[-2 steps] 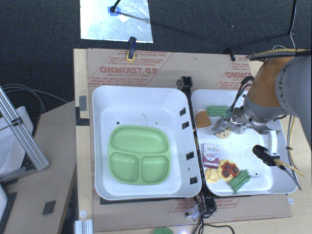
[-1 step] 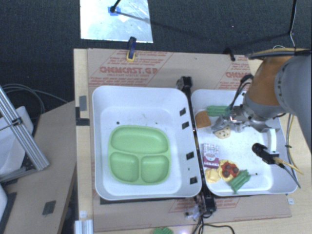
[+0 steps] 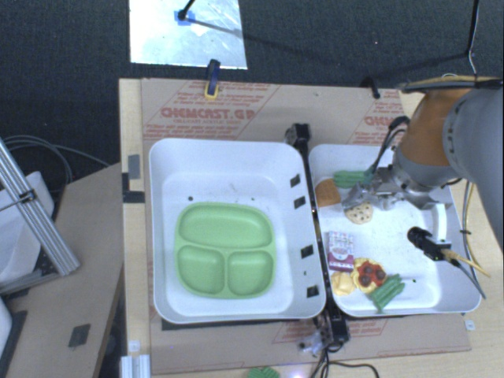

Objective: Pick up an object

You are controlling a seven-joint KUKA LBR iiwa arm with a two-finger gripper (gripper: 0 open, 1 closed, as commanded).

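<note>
Reaching stage: the pincer (image 3: 368, 192) hangs over the cookie (image 3: 359, 212), grip impossible to tell; next, lower and close.

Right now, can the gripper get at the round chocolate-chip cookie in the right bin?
Probably yes: the gripper hovers just above the round chocolate-chip cookie, whose top is uncovered; a brown bun sits close beside it.

1. The end effector (image 3: 370, 189) over the right bin (image 3: 453, 290) is too blurred to tell how its fingers stand.
2. The arm (image 3: 457, 132) is cut off by the right edge.
3. The arm hides the right bin's far corner.
</note>
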